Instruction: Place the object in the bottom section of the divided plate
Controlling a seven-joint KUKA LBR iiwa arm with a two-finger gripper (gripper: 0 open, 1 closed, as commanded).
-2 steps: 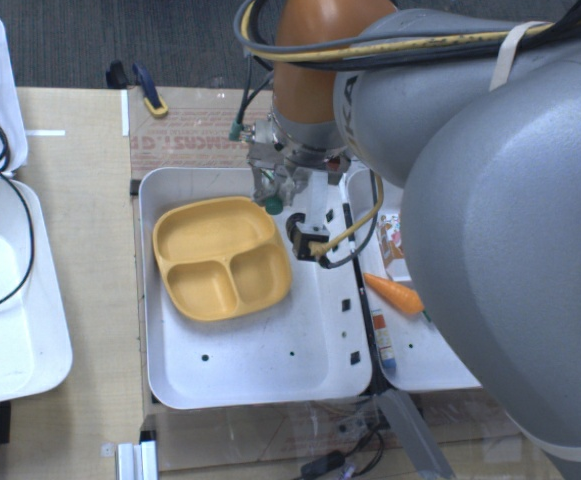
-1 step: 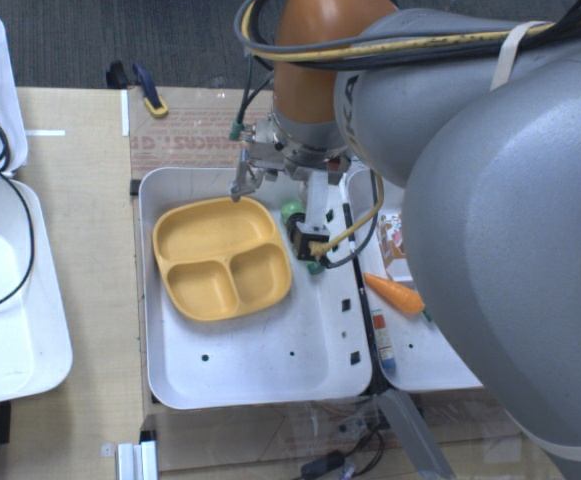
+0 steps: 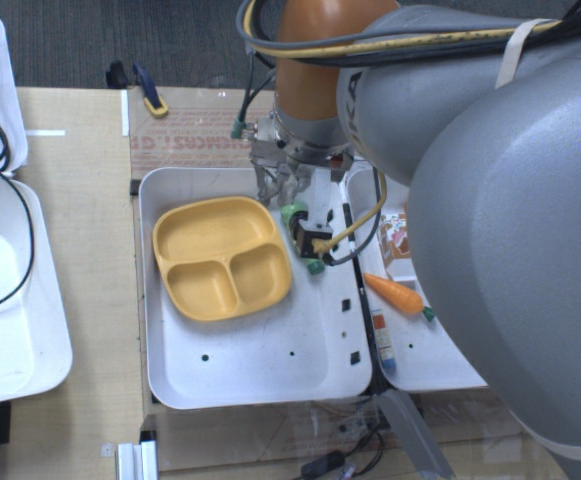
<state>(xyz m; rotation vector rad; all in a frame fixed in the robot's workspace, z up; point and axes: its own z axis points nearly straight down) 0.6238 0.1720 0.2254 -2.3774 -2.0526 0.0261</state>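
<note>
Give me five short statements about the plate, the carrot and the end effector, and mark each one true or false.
1. The divided plate is yellow and lies in the left bin. True.
2. The carrot lies in the plate's large section. False: it lies in the right bin, apart from the plate.
3. The plate has four sections. False: three show, one large and two smaller.
4. The end effector is above the far edge of the left bin, near the plate's far right corner. True.
5. The plate is stacked with food. False: no section has anything in it.
</note>
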